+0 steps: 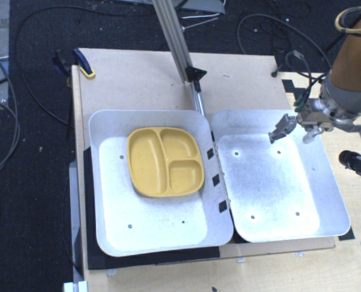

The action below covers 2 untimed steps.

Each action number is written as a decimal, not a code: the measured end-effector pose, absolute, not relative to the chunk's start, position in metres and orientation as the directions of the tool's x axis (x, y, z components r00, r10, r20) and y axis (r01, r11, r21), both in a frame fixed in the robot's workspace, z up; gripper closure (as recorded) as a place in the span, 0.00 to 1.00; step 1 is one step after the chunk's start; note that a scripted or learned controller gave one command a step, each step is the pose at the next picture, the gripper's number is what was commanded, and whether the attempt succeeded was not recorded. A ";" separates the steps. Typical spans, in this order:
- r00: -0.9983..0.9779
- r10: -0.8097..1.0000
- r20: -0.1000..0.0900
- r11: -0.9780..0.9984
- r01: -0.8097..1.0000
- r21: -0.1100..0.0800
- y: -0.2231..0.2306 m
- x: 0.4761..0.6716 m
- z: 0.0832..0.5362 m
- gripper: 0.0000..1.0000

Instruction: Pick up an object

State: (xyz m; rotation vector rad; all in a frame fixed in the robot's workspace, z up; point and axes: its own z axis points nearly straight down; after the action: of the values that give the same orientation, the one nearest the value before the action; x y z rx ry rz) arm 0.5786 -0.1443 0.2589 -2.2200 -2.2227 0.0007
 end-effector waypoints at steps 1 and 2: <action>0.001 1.000 0.000 -0.001 1.000 -0.004 -0.149 0.587 0.207 0.00; 0.001 1.000 0.000 -0.001 1.000 -0.004 -0.154 0.590 0.161 0.00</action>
State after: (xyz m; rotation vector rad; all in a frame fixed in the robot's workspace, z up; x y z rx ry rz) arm 0.5904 -0.1544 0.1607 -2.2205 -2.2185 0.0044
